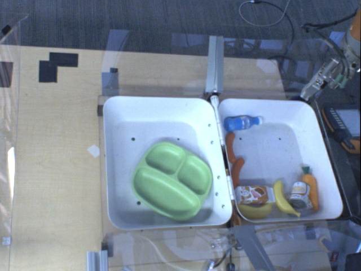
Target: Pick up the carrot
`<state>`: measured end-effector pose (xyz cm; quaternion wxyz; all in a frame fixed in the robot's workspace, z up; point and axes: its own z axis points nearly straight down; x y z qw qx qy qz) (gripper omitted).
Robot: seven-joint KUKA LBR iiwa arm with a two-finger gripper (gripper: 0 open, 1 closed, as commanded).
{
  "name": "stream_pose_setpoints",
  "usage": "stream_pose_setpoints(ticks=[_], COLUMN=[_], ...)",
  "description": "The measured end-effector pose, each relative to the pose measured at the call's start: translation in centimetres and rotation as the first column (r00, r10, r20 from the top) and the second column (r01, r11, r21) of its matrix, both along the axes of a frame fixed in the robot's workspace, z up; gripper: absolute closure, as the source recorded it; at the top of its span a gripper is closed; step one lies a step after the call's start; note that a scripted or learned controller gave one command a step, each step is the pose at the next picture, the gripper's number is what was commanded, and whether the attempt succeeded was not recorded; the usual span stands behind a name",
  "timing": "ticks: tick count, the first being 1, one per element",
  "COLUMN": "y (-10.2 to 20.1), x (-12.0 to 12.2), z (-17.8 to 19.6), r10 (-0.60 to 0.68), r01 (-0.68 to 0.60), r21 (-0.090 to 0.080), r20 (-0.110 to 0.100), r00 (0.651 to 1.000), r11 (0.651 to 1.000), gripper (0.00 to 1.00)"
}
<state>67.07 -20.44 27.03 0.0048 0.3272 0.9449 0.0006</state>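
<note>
The carrot (309, 189) lies in the right bin (293, 116), down in its near right corner, orange with a small green top pointing toward the far side. It rests close against the bin's right wall, touching a small can or jar (299, 195) with a printed label just to its left. The gripper (317, 83) hangs well apart from it, up beyond the far right corner of the same bin, outside the rim and over the bench edge. From here I cannot tell how it is set; it is pale and blurred against the clutter behind it, and nothing shows in its grasp.

Beside the jar a banana (285, 201) curves along the near wall, and a second yellow piece (254, 210) lies under a small printed packet (252, 195) at the near left corner. A reddish-orange sausage-shaped thing (234, 161) runs along the left wall, and a blue bottle (241, 122) lies on its side near the far left corner.

The left bin (118, 151) holds a green divided plate (172, 180), tilted, with three compartments. The two bins sit touching, side by side, on a pale wooden bench (51, 151) with black markers (56, 65) at its far left. A metal post (214, 66) stands behind the seam between the bins. Beyond is dark carpet (141, 4) with a thin cable (271, 10) looped across it.
</note>
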Motion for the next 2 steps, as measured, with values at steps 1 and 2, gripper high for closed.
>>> stream_pose_setpoints(ticks=[1,2], y=[0.1,0.2], x=[0.3,0.5], z=[1.4,2.8], r10=[0.003,0.005], r01=[-0.003,-0.005], r21=[-0.002,-0.004], r20=[0.012,0.023], r00=[1.000,1.000], r11=[1.000,1.000], gripper=[1.00,1.00])
